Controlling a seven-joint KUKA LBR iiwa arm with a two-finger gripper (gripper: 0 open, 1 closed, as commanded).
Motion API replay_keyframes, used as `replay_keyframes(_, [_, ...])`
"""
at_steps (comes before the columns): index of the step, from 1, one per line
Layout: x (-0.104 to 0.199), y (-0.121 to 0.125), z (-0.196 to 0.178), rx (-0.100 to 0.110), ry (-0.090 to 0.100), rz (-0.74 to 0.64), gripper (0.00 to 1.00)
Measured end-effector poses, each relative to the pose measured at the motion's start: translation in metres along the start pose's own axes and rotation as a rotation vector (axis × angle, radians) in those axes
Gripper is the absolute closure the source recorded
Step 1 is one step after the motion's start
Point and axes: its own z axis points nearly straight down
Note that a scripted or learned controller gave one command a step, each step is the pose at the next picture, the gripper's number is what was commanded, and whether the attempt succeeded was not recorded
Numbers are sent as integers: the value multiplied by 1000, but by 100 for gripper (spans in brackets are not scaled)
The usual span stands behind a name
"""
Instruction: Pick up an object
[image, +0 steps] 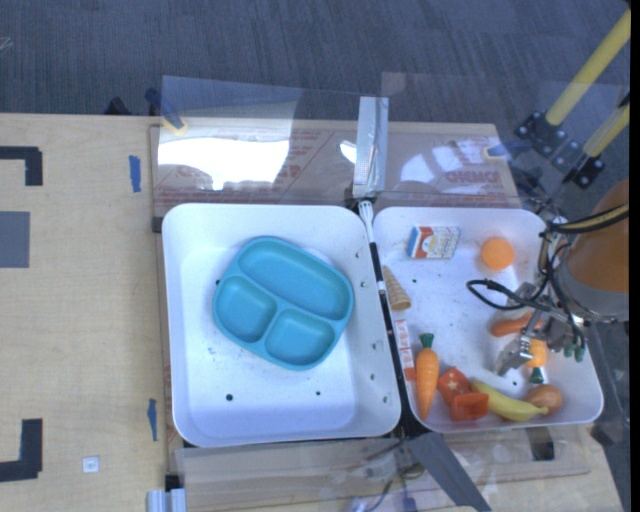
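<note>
Pale wood makes up the bench (70, 330), smooth and marked with dark tape corners at its left. The left bin (190, 400), a shallow glossy white plastic tray with rounded corners, holds a turquoise plate (285, 300) with three moulded compartments, lying flat and turned at a slant. Clear sheeting (240, 150) lies behind both bins, catching glare.

The right bin (440, 290) holds toy food. Against its left wall lies a tan ridged cone (397, 290), and below it a carrot (427, 370) with a green top. A small white and orange carton (432, 241) sits near the back wall, an orange ball (497, 253) to its right. Along the front lie a red tomato (453, 382), a red block (470, 405), a curved yellow banana (510, 403) and a brown rounded piece (545, 397).

The gripper (522, 350) hangs low at the bin's right side, metal fingers parted, cables around it. Nothing sits between them; an orange piece (510, 325) lies just beside it.
</note>
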Motion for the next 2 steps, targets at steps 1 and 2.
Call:
replay_keyframes(1, [8, -17, 0, 0, 2, -17, 0])
replay_keyframes(2, [26, -2, -1, 0, -1, 59, 0])
